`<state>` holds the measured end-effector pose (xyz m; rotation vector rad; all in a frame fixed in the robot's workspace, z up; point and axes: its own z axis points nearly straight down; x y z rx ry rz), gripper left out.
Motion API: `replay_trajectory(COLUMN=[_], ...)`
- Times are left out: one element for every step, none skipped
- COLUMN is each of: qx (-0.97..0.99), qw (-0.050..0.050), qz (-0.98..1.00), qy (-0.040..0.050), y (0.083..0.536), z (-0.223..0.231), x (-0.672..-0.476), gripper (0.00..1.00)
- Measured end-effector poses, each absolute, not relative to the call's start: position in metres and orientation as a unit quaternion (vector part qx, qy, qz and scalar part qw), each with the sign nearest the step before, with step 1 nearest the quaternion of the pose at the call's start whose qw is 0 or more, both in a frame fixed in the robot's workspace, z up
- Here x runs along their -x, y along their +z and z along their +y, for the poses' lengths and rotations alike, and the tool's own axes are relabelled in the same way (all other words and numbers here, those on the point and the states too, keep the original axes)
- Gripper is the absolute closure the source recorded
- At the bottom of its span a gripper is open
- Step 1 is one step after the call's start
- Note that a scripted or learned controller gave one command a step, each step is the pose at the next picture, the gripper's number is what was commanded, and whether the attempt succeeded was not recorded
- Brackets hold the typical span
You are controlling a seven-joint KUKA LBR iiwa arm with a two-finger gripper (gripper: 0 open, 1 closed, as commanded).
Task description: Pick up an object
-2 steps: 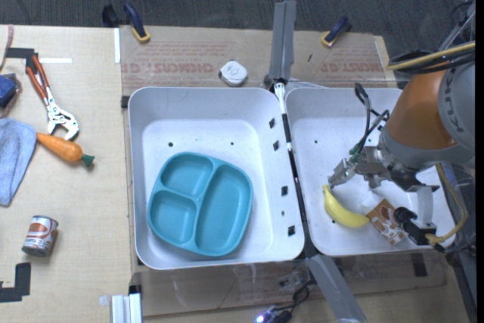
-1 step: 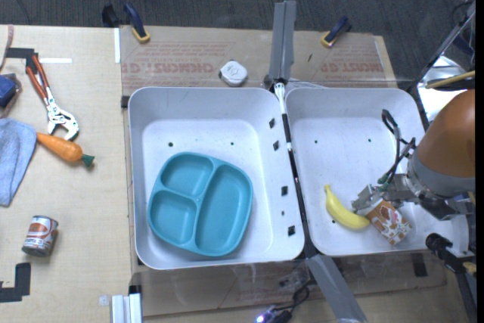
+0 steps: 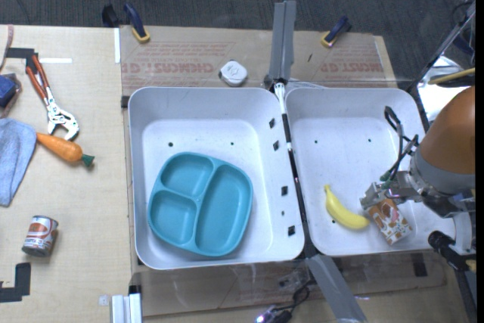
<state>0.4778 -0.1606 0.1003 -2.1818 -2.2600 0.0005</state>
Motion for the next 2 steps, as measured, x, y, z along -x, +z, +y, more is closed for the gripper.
replay_trajectory(qx=[0.730, 0.729], qw=[-0.001, 0.000], qz=[-0.683, -0.684], qy=[0.0009, 0.0027], y=[0.2944, 0.3021], z=[-0.1324, -0.1326], x=[-0.4828, -0.4835], gripper=[1.00, 1.00])
